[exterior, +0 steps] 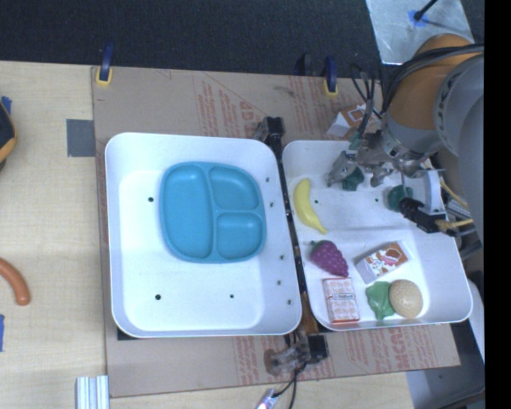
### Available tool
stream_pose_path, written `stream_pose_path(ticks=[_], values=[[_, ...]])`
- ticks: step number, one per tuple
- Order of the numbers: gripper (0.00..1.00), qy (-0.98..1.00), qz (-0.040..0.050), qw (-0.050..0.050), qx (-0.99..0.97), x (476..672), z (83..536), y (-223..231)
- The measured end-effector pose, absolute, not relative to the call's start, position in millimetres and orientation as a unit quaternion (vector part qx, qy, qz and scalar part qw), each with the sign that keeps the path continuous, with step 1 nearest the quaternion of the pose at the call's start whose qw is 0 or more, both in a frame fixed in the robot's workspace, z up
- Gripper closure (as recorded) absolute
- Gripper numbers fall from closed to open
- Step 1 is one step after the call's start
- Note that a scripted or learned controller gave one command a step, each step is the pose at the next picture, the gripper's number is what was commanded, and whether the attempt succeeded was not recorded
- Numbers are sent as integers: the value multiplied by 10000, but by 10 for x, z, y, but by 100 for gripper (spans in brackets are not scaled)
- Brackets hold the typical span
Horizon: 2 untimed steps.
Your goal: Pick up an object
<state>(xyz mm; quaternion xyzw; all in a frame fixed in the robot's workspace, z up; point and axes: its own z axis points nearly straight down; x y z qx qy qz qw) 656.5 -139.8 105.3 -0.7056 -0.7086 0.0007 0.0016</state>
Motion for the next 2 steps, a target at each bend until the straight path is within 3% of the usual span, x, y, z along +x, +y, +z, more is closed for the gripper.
stream_pose_path(ticks=[2], values=[[0, -7081, 6, -1, -7061, 6564, 925, -1968]])
